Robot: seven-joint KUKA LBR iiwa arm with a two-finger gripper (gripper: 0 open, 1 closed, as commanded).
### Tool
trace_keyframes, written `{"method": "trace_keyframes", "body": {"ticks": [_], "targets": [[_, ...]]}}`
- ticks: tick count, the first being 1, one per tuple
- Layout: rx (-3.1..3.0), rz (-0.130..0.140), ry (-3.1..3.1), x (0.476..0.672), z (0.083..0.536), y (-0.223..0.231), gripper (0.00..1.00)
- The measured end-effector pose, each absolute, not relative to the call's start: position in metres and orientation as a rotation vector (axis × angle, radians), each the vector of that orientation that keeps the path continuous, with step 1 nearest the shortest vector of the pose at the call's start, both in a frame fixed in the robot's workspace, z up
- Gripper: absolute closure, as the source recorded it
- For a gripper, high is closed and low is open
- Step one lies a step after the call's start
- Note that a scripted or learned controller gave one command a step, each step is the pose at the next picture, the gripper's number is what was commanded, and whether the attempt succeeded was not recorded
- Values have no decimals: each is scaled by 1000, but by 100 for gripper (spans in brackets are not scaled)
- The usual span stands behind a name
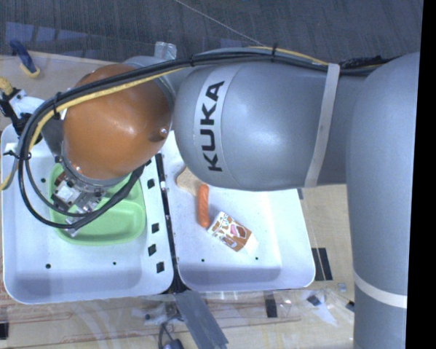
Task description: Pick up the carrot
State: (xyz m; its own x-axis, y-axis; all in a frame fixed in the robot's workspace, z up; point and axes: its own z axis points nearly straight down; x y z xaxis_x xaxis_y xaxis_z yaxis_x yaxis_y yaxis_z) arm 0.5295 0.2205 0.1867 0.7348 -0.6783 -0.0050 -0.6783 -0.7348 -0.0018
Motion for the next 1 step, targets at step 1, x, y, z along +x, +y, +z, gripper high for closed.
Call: {"method": "trace_keyframes", "body": {"ticks": [1], "targets": [[-2922, 10, 1140, 530, 196, 222, 100]]}}
